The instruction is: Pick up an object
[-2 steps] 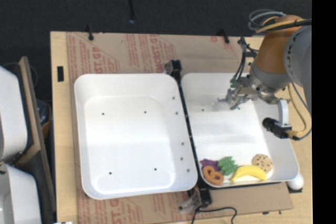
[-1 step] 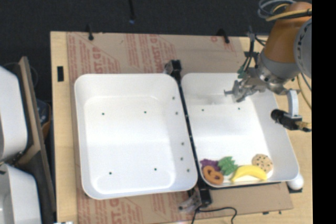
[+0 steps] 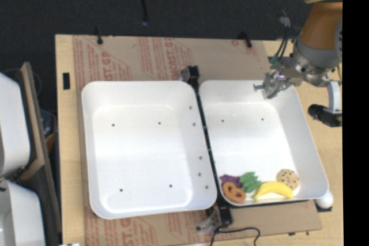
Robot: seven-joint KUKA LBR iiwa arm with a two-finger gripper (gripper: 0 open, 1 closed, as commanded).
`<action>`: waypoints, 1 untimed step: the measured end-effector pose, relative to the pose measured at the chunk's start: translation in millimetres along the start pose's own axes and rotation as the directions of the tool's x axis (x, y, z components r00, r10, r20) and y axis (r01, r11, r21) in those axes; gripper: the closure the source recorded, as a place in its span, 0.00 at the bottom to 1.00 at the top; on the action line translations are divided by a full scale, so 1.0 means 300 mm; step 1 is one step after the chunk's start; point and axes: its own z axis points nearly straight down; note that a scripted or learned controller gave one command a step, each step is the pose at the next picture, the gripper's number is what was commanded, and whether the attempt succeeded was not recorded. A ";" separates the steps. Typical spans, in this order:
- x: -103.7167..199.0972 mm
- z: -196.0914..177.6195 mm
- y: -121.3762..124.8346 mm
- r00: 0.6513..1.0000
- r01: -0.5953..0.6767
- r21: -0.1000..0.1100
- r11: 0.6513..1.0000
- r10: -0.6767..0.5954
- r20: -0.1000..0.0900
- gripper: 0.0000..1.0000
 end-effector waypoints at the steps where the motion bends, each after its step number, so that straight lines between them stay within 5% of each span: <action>1: -0.003 -0.108 0.002 1.000 0.000 0.002 1.000 0.000 0.000 1.00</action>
